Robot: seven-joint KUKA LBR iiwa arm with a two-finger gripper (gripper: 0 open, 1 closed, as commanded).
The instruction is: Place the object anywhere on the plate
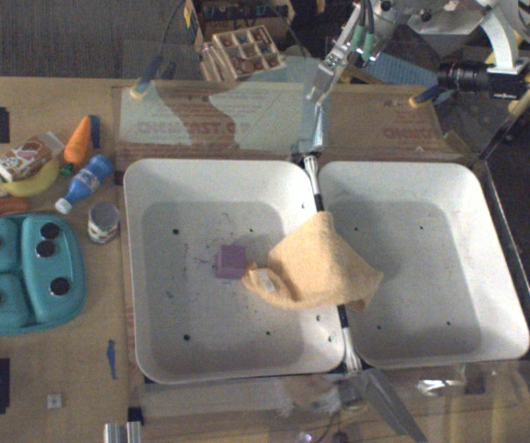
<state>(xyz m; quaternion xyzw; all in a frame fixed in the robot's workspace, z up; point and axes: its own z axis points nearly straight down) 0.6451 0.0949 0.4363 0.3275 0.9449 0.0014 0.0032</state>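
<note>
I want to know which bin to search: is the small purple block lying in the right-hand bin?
No, the purple block lies in the left bin, just left of the tan cloth draped over the divide.

purple block (232,261) | tan cloth (325,264) | white bins (154,192) | teal tray (25,270) | orange carrot (80,139)

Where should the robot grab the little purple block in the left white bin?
Probably from straight above, pinching the small purple cube-like block across its left and far sides. It sits flat on the floor of the left white bin with bare floor there, while the crumpled tan cloth lies close on its right, so fingers coming in from that side might snag the fabric.
</note>
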